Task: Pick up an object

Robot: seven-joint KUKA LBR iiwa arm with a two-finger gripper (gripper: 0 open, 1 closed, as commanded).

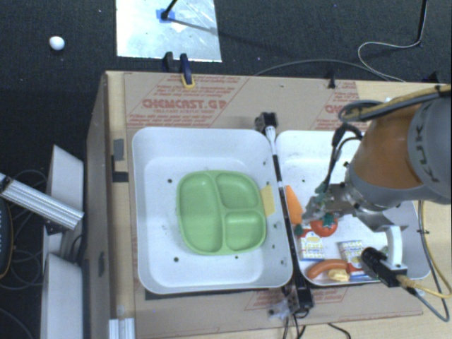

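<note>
My gripper (319,210) hangs low over the right bin (305,155), just above a red tomato-like object (325,225) with a green stem. An orange carrot (292,203) lies to its left along the bin's wall. A red sausage-shaped object (326,267) and small printed packets (312,246) lie near the bin's front edge. Nothing shows between the fingers.
The left bin (155,161) holds a green divided plate (220,212), with a small yellow piece (268,200) by its right wall. The arm's grey and orange body (395,161) covers the right bin's right half. Cables run along the bench's far edge.
</note>
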